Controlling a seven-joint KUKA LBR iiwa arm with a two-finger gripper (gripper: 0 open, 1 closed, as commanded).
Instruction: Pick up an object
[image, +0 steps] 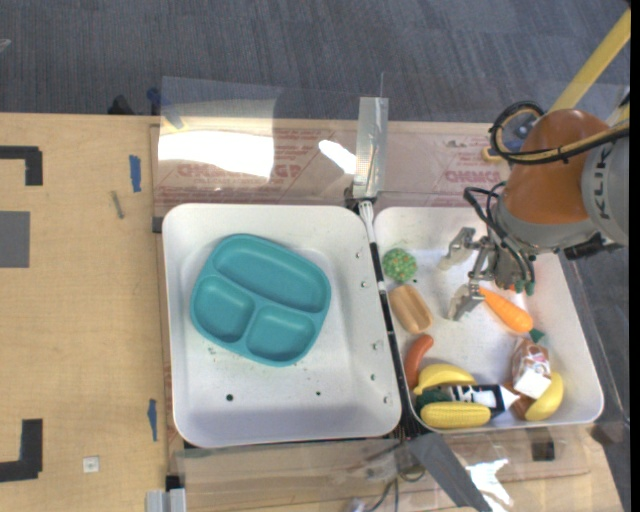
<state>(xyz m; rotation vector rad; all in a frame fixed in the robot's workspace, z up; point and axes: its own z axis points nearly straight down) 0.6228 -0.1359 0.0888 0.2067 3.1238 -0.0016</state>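
The gripper (463, 275) hangs with its fingers (466, 301) spread wide and holding nothing, just beside the carrot (506, 310), the green ball (399, 264) farther off.

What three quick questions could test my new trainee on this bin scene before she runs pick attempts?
1. True or false: the teal plate lies in the left bin.
2. Which item lies nearest the gripper: A corn cob, B carrot, C green ball?
3. Fill in: the band above the arm's wrist is ____.

Key: 1 true; 2 B; 3 orange.
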